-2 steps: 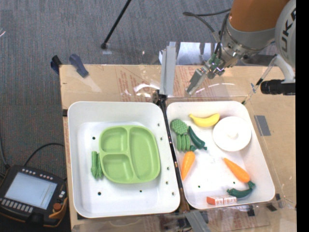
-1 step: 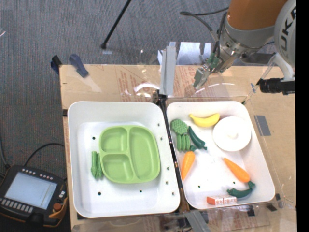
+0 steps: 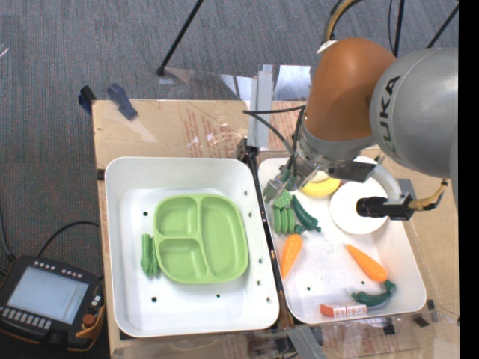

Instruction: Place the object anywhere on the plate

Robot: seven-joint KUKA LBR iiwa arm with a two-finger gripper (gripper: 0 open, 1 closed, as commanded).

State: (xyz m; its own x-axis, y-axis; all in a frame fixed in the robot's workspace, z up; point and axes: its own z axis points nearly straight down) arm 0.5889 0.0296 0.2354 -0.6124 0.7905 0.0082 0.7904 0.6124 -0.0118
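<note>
Within the right bin [image 3: 408, 264], near its left wall, lay a bundle of green beans [image 3: 283, 217], with a darker green pod [image 3: 305, 214] just beside it on the right. Directly above the beans hung the gripper [image 3: 287, 188], low over them; whether the jaws were spread or closed could not be told, and nothing was seen between them. Below the beans lay an orange carrot [image 3: 290, 254], tilted. Further right: a second carrot [image 3: 367, 263], a teal curved piece [image 3: 376, 295], a small red-and-white packet [image 3: 343, 310], a white disc [image 3: 359, 214] and a yellow banana [image 3: 320, 188], partly under the arm. Left bin [image 3: 123, 275]: a light green divided plate [image 3: 200, 238], three compartments, all bare; a second green bean bundle [image 3: 149, 254] touching its left rim. Both bins stood on the brown tabletop [image 3: 172, 126].
</note>
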